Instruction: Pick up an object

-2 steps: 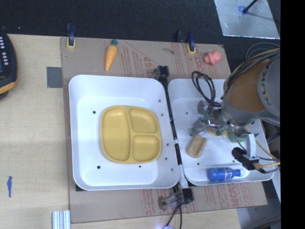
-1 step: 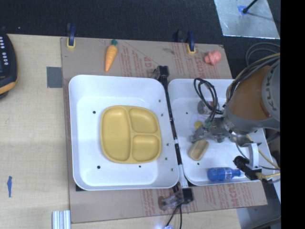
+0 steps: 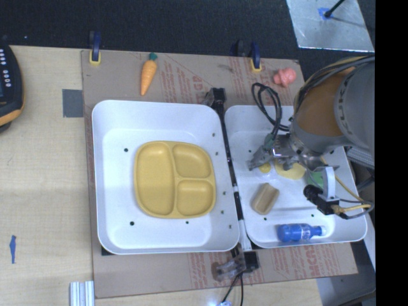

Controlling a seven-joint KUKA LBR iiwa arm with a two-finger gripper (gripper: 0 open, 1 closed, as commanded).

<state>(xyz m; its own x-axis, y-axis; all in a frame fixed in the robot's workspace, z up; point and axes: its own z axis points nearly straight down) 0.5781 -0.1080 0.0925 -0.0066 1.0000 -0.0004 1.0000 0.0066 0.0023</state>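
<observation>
Here you see the gripper (image 3: pixel 262 161) low in the right bin (image 3: pixel 248 228), beside small yellow pieces (image 3: pixel 288 169). You cannot tell whether it is released or clenched. A tan block (image 3: pixel 264 198) lies just below it, a blue bottle (image 3: pixel 298 233) near the front wall. The left bin (image 3: pixel 115 228) holds a yellow 3-compartment plate (image 3: pixel 174 178). A toy carrot (image 3: pixel 148 74) lies on the desk (image 3: pixel 44 190).

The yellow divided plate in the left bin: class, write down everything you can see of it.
The yellow divided plate is a matte, plastic-looking dish with rounded corners and a raised rim. Ridges split it into three compartments: one long one on the view's left, two smaller ones on the right. It lies flat, right way up, turned a little askew, near the middle of the left white bin, resting on the bin's floor. Nothing lies in it or touches it otherwise.
</observation>
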